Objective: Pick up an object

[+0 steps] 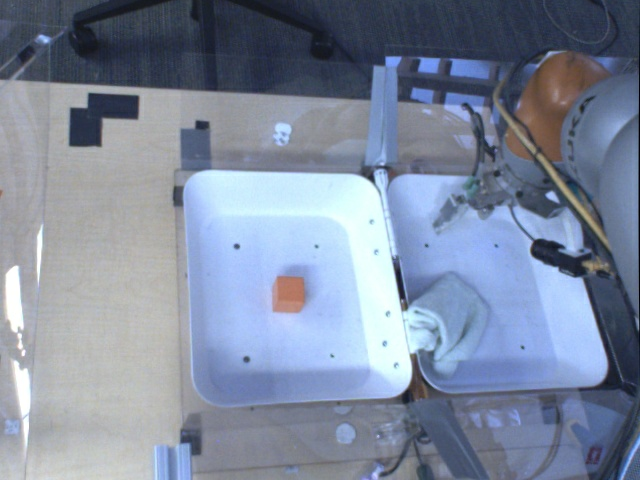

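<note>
**Arm over the right bin, orange cube alone in the left**

From where I stand, the landmark is the metal divider (pixel 383 128) running up between the two bins. To its left lies the left bin (pixel 210 268), a shallow white tray with rounded corners, and near the middle of its floor sits a small orange cube (pixel 289 294), well apart from every wall and touching nothing else.

To the right of the divider is the right bin (pixel 560 348). A pale, crumpled cloth (pixel 449 321) lies in it just beside the divider, at the near left corner, with one bunched end pressed up against the bin's wall by the seam between the two trays.

The grey arm (pixel 600 138) comes in from the far side of the divider, its orange band (pixel 545 93) showing above the wrist, with black and yellowish cables trailing along it. The gripper (pixel 462 206) hangs over the upper part of the right bin, near the divider and up the bin from the cloth, apart from it. Its fingers look small and blurred from here; I cannot tell how far they are spread. Nothing is visible between them.

The cube is on the other side of the divider from the gripper, well apart from it.
</note>
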`<move>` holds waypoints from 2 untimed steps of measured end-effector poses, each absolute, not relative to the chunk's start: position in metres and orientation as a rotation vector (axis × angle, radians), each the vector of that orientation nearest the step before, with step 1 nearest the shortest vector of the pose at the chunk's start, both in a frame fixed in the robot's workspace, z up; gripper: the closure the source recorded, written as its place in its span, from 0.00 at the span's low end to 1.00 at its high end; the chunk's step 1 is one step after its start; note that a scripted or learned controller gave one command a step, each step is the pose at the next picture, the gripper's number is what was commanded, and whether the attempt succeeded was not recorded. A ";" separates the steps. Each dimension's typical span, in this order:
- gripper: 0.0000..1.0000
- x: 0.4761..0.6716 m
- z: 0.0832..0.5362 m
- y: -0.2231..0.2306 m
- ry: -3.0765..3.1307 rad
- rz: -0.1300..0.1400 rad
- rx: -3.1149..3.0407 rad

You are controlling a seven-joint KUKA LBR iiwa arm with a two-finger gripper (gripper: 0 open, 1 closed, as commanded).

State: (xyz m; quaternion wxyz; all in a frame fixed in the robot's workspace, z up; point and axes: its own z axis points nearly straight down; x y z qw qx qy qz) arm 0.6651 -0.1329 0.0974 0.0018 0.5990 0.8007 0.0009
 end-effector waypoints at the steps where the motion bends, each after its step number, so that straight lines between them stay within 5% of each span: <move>1: 1.00 0.668 0.111 -0.132 2.508 0.011 1.872; 2: 1.00 0.663 0.225 -0.065 2.109 0.007 2.322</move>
